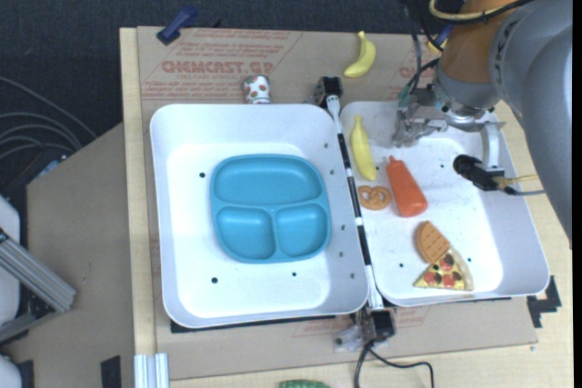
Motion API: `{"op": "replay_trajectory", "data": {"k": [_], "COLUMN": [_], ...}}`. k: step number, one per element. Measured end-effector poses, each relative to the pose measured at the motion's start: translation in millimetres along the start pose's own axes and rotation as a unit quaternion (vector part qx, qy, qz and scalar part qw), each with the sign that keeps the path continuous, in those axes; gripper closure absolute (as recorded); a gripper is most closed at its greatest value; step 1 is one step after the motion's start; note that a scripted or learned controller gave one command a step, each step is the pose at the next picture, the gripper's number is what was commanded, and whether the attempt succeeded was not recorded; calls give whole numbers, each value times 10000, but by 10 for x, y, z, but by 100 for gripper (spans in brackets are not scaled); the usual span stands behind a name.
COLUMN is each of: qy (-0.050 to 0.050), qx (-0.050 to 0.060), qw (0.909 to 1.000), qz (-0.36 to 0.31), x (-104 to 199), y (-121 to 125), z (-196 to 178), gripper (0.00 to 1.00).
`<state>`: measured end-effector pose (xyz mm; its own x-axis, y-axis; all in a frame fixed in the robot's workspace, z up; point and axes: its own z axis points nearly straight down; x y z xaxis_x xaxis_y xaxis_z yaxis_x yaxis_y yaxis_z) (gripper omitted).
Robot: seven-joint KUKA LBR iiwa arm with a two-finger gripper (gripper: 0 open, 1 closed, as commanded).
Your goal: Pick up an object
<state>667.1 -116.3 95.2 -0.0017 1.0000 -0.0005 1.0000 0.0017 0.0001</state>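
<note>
Dark carpet surrounds a bench (pixel 218 59) topped with printed brown cardboard, seen from above at a slant. Two shallow white bins sit on it side by side, their inner walls touching.

The left bin (pixel 173 195) holds a blue divided plate (pixel 269 206) with three compartments, lying flat in the middle.

The grey arm (pixel 536 41), with its orange band, reaches in from the right and bends down over the far end of the right bin (pixel 509 232). Its gripper (pixel 414 124) hangs low over the white floor there, near the far wall. Whether it is open or closed cannot be made out from this angle, and nothing can be seen held in it.

Five toy foods lie in the right bin, all apart from the gripper. A yellow banana (pixel 362 150) lies along the bin's left wall, just to the left of the gripper and slightly nearer the camera. An orange bottle (pixel 406 187) lies on its side near the gripper on the camera's side, its narrow end pointing towards it. A small pretzel (pixel 373 195) sits between the banana's near end and the bottle. Farther towards the camera lie a brown bread piece (pixel 432 241) and, touching it, a pizza slice (pixel 446 273), both well apart from the gripper.

Outside the bins, on the cardboard beyond them, lie a second banana (pixel 361 57), a small red-and-white object (pixel 257 88) and a blue object (pixel 177 25) at the bench's far left corner.
</note>
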Motion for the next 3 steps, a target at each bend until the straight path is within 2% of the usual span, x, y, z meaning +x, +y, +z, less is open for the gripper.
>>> {"op": "replay_trajectory", "data": {"k": [1, 2, 3], "qy": [-1, -2, -3], "qx": [2, -9, -6], "qw": [10000, 10000, 10000], "qz": [0, -2, -2], "x": [0, 3, 3], "y": [-1, 5, 4], "z": [2, -101, -100], "gripper": [0, 100, 0]}}
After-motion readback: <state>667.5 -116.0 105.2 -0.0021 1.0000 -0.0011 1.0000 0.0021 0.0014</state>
